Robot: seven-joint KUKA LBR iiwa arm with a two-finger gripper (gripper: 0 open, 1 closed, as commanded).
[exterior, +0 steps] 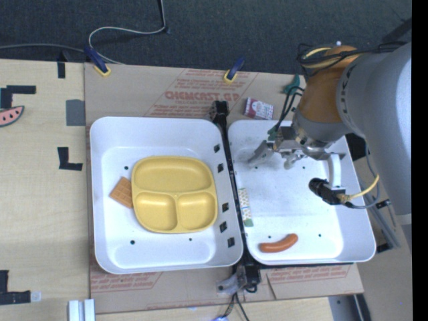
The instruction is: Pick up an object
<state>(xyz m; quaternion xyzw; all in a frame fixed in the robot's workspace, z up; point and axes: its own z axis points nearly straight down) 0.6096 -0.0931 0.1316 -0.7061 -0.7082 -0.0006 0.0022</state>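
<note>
camera view: claw (273,154) spread apart, clamped on nothing, low over right bin (348,243). sausage (278,243) well below claw, near front wall, untouched. far from any grasp yet, likely.

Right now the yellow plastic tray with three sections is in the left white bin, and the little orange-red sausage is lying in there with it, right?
Not quite. The yellow plastic tray with three sections is in the left white bin, but the little orange-red sausage lies in the right white bin, near its front edge. The camera view shows it.
</note>
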